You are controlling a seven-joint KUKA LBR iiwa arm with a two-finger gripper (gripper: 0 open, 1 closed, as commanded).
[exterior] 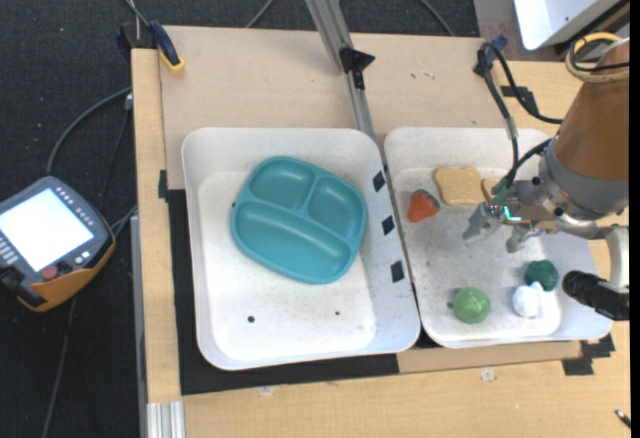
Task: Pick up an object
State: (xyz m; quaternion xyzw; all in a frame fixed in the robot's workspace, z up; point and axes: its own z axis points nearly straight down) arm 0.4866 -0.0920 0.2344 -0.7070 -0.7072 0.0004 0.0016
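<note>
I see the hand [497, 226] low over the right bin [440, 321], its fingers spread apart with nothing between them. The tan sponge-like block [459, 185] lies just up and left of it, the red piece [423, 207] a little further left. Below the hand sit a green ball [470, 304], a dark green piece [541, 275] and a white one [527, 302] (touching, I think). The teal divided plate [299, 218] rests well to its left in the other bin [225, 326] on the worktop [250, 76].
</note>
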